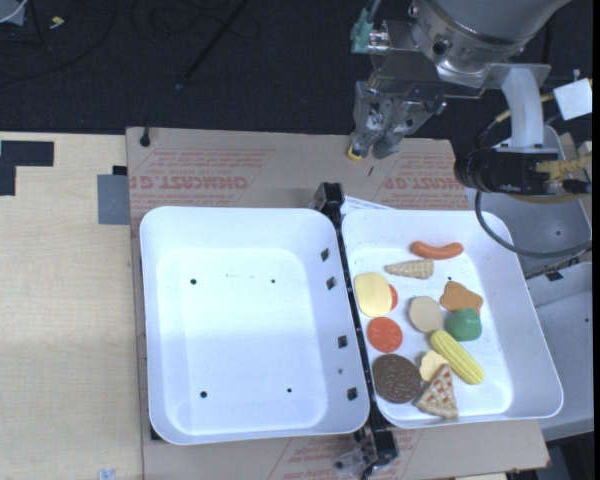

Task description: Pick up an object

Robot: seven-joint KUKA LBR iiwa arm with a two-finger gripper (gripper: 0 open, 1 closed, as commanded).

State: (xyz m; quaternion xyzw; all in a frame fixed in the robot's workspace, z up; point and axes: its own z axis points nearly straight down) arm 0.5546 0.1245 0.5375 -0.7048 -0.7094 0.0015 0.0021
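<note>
The gripper (378, 144) hung above the far edge of the cardboard sheet (230, 173), beyond the right bin (525, 318) and well apart from everything in it. Its fingers pointed down and looked drawn together, with nothing visible between them.

All the pickable things lay in the right bin. The sausage (436, 250) lay nearest that bin's far wall. Just below it lay a cone (410, 268), pale and ridged. A yellow disc (372, 293) sat close to the bin's left wall, with a red disc (385, 334) just nearer the camera and a brown cookie (395, 378) nearer still. Toward the bin's middle sat a beige round piece (426, 314). To its right an orange piece (461, 296) touched a green one (464, 324). The corn (456, 356) lay slantwise below them, and a waffle wedge (438, 400) rested near the bin's front wall, beside the cookie.

The left bin (160, 318) stood against the right bin's left wall.
</note>
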